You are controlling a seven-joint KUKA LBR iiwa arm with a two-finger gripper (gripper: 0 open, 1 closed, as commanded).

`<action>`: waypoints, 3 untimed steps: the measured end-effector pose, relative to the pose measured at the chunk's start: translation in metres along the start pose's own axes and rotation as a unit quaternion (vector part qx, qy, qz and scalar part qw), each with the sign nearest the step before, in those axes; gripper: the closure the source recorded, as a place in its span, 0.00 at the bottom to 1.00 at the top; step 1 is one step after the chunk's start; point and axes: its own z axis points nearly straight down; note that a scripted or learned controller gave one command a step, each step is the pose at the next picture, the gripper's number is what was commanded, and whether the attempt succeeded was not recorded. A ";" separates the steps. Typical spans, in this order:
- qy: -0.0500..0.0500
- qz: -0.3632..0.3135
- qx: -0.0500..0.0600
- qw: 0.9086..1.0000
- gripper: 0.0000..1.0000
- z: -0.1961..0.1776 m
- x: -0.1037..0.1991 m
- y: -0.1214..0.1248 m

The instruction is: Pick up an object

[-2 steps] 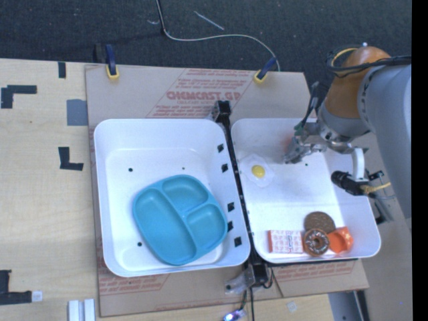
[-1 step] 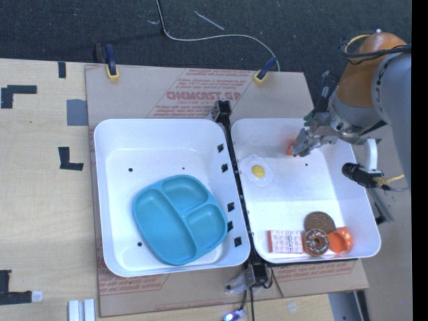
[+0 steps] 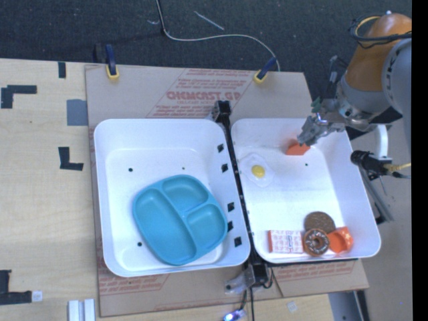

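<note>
Gripper point(image 3: 309, 137) sits directly over the small orange block point(image 3: 297, 149) at right bin's point(image 3: 348, 199) far edge; finger state can't tell. Cardboard under the bins reads "CHEMCAST GP".

You get bright, even overhead light, and both white bins point(image 3: 302, 199) read nearly blown out, their inner walls hard to trace. The blue plate point(image 3: 179, 218) casts only a faint, soft shadow just beside its lower edge. Detail is soft throughout, and the dark floor point(image 3: 200, 9) above the bins looks grainy.
</note>
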 end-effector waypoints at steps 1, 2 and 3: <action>0.000 0.000 -0.001 1.000 1.00 -0.063 0.005 0.001; 0.000 0.000 0.001 1.000 1.00 -0.090 0.006 0.002; 0.001 -0.002 0.002 1.000 1.00 -0.090 0.055 -0.006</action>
